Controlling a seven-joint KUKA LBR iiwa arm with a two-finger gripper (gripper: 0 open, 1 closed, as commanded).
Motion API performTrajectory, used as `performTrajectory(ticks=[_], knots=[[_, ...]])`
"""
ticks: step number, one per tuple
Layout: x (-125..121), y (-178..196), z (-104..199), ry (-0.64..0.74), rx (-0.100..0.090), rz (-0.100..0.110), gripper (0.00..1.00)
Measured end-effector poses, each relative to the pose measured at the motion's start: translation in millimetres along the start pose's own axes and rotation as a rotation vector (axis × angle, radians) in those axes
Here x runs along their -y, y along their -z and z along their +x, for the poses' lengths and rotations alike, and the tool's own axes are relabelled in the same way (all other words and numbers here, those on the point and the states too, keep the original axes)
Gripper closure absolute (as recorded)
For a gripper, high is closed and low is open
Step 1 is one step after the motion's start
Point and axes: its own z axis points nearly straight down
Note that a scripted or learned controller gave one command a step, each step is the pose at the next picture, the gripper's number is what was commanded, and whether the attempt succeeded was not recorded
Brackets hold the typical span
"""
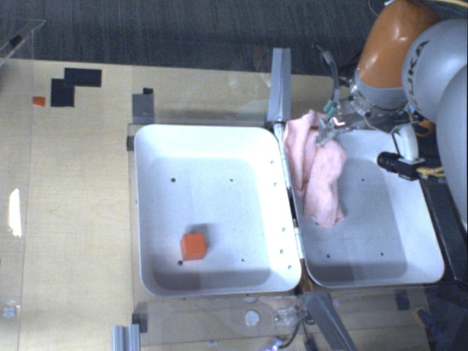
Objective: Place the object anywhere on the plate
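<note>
Gripper (327, 126) at the end of the grey arm (439, 64) sits over the upper left corner of the right bin (380, 269); its two fingers are pinched together on a fold of the pink cloth (318, 174), so it is closed on that cloth; the top of the cloth is bunched between the fingers while the rest hangs and drapes down from them, trailing below the gripper along the bin's left wall and onto its floor; part of the cloth lies against the divider where the two bins meet, just to the left of the gripper.

Behind the gripper, up and to its right, the orange band (391, 39) of the arm curves into the grey housing; a black fitting (398, 164) with a cable sticks out below and to the right of the gripper, above the bin floor.

Well to the left of the gripper and lower down, one small orange block (194, 246) rests on the floor of the left bin (153, 152), apart from every wall and untouched.

By count: two white bins side by side; one pink cloth; one orange block; one arm with one gripper; black angular marks (73, 85) and one tiny orange mark (39, 102) lie on the bench (73, 232) far to the gripper's left.
</note>
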Motion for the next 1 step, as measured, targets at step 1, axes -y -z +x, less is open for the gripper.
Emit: performTrajectory(ticks=[1], knots=[[-2.4,40.8,0.9,0.009,0.0,-0.002,1.0]])
